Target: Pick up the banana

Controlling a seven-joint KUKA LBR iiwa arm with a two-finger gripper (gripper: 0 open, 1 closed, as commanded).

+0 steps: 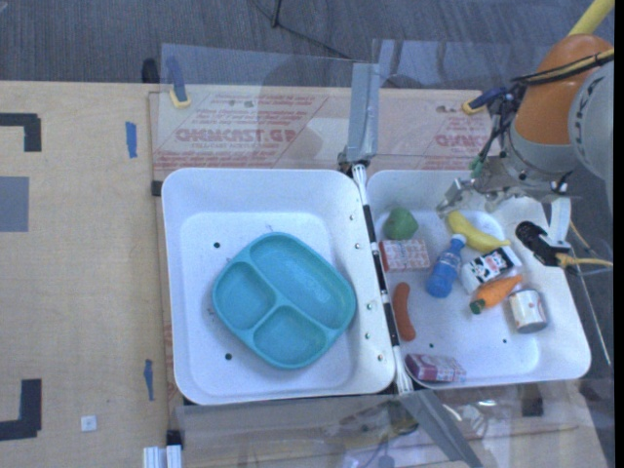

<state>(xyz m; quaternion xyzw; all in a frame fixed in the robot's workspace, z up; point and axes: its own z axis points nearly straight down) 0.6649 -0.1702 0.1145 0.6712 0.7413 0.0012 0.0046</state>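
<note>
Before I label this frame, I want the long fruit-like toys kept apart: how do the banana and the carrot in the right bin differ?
The banana is yellow; the carrot is orange with a green end. The banana is curved, the carrot straight and tapered. The banana lies toward the back of the right bin, just under the gripper; the carrot lies nearer the front, beside a small can. Both lie flat in the same bin.

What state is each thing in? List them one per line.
Banana: lying in the right bin, not lifted.
End effector: hanging over the bin's far edge, just above the banana.
Blue bottle: lying on its side.
Carrot: lying flat.
Small can: tipped on its side.
Sausage: lying flat.
Green ball: resting near the divider.
Blue plate: right side up in the left bin.
</note>
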